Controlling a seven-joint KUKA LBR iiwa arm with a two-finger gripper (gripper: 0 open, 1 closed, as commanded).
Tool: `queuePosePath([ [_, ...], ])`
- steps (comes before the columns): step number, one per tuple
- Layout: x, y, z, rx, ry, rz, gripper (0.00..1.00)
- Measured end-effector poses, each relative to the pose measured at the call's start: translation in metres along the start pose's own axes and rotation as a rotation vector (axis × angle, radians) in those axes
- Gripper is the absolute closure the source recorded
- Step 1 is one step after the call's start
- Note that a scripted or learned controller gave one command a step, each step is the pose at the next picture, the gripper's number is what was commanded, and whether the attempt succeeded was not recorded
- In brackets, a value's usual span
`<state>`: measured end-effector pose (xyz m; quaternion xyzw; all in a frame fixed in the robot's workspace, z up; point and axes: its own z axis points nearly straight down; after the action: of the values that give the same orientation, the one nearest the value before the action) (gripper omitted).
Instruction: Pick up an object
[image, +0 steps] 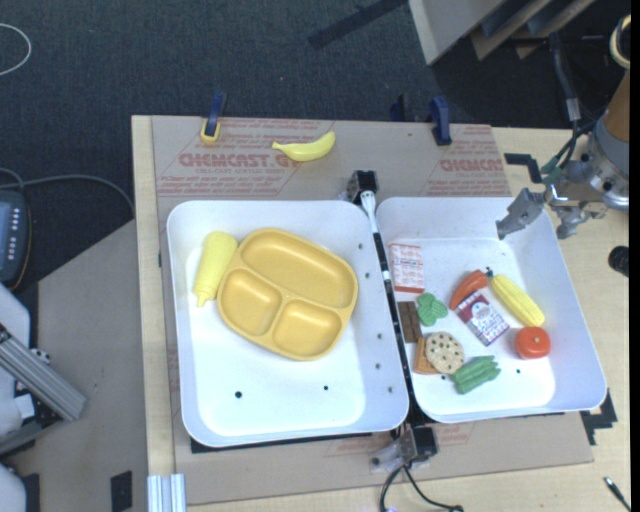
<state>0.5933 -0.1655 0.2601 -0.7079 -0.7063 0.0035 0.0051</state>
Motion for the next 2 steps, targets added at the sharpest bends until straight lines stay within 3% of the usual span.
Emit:
queuePosePath([
  [1, 0.000, 0.002, -0.007, -0.013, -0.002, -0.002, 0.00],
  [2, 0.000, 0.001, 0.036, -0.006, -0.001, -0.002, 0.00],
])
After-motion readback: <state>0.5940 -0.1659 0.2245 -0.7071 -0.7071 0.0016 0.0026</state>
